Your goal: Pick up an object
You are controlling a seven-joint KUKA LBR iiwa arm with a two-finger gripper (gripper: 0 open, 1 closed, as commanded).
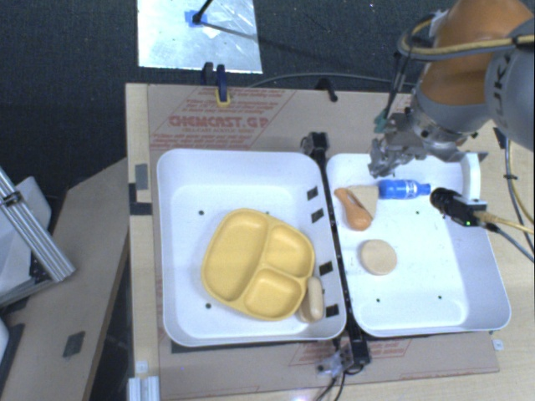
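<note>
Gripper (381,167): over right bin (481,307), near its 12 o'clock rim; finger state cannot be told. Blue bottle (404,190): just beside, at gripper's 4 o'clock. Advice: centre over bottle, descend squarely.

The arm (468,65) is reaching in from the right side, up near the top. Its big orange band (481,19) is sitting above the grey wrist (447,111). The wrist is bending down and to the left. The gripper (383,164) is pointing down and hanging low.
</note>
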